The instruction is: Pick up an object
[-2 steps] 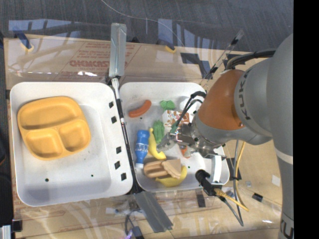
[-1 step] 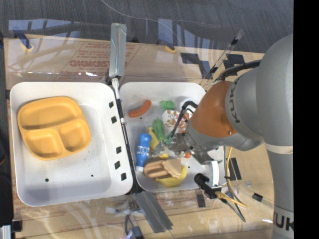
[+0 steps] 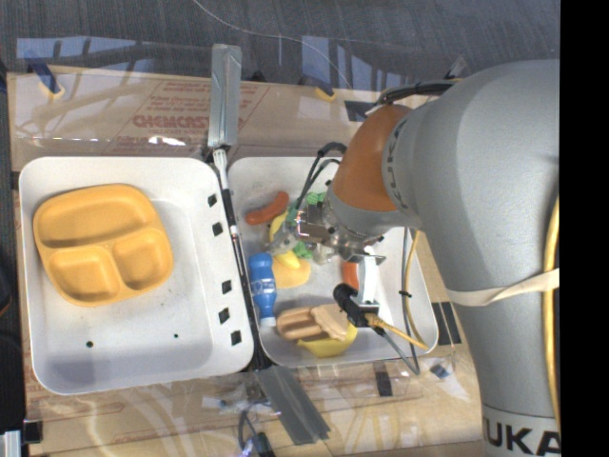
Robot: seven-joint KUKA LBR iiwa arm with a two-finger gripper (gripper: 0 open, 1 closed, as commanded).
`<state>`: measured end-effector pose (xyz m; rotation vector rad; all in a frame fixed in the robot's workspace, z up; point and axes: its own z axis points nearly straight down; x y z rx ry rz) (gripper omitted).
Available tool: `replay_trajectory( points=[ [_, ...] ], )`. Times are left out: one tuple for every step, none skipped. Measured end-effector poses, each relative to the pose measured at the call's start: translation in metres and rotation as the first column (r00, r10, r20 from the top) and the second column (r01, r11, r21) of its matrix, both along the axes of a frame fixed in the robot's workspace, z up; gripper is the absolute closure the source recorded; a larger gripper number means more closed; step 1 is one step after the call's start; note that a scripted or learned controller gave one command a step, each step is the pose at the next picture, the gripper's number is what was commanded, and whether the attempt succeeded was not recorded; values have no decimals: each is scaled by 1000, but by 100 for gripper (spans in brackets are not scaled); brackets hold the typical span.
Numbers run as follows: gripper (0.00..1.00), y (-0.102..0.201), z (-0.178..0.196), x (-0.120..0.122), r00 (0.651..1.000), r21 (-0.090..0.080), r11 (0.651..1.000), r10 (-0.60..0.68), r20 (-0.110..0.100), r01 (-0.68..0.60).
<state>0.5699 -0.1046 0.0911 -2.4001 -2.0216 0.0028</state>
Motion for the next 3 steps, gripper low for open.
replay_trajectory(
  points=[
    [100,0,10,0,1000,1,1000,3,-1,-3],
    [100,74,104,75,999,1,999,-50,9,50],
    [100,17,166,45,963,-4,963,269,8,-268]
  ],
)
